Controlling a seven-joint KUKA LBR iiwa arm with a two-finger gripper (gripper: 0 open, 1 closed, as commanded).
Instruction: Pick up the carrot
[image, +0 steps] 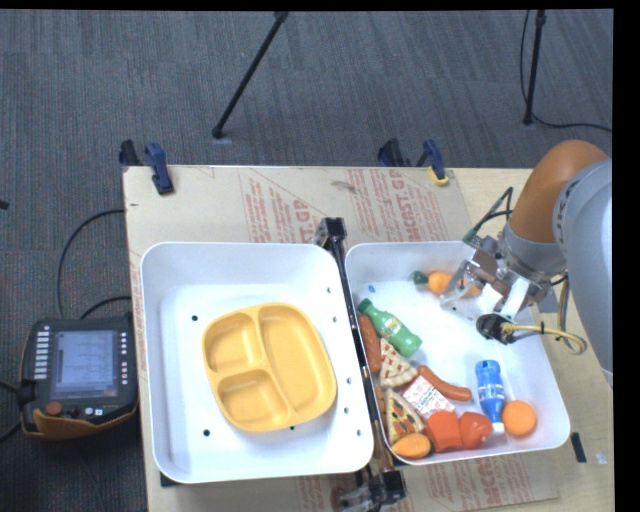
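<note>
Nearest you, along the bottom edge of the right bin (556, 400), lies a crowd of toy food: a pizza slice (405, 415), a red pepper (452, 430), an orange fruit (519, 418) and a blue bottle (489, 385) just above them. You can see a green bottle (390, 327) tilted at that bin's left side, with a sausage (445, 384) lower down near the middle. Your carrot (436, 281) sits in the upper part of the right bin, small and orange with a green tip pointing left. Right of it, at the frame's right edge, the gripper (472, 286) hangs low over the bin, just beside the carrot; you cannot tell whether its jaws are apart or together. Over in the left bin (165, 300) you have a yellow divided plate (269, 366) lying flat at centre. At far left, off the bench, rests a pendant (78, 375) with a screen.
</note>
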